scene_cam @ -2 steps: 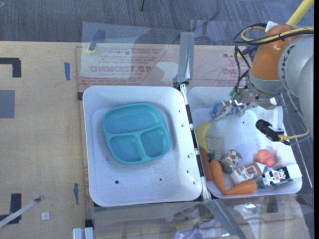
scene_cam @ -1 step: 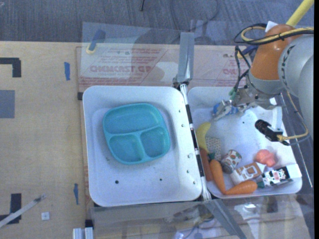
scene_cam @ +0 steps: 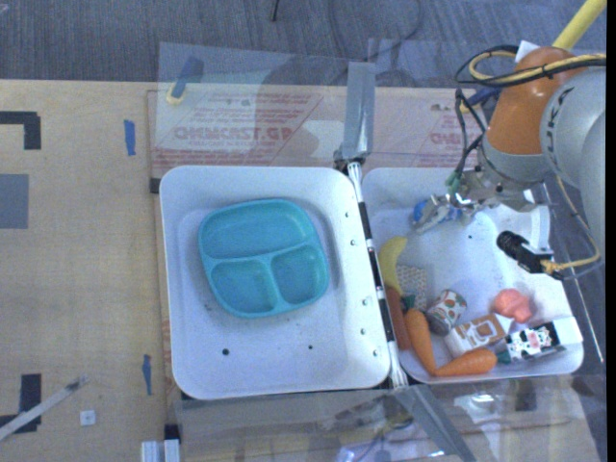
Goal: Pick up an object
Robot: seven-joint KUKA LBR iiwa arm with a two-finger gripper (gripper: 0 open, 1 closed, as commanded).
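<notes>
My gripper [scene_cam: 435,210] hangs over the back left part of the right bin [scene_cam: 568,354], reaching in from the right under the orange-banded wrist [scene_cam: 520,114]. A small blue piece [scene_cam: 422,216] shows right at its tip; whether it is held I cannot tell. Loose objects lie in front of it: a yellow banana [scene_cam: 393,254], a grey mesh piece [scene_cam: 414,279], two orange carrots [scene_cam: 420,340] [scene_cam: 468,362], a small can [scene_cam: 447,310], a white and orange box [scene_cam: 479,333], a pink item [scene_cam: 513,304] and a black-and-white carton [scene_cam: 535,340].
The left bin [scene_cam: 192,354] holds a teal divided plate [scene_cam: 264,256]. A metal divider [scene_cam: 371,258] runs between the bins. A black connector with a yellow cable [scene_cam: 525,250] juts over the right bin's right side. Cables loop around the arm above.
</notes>
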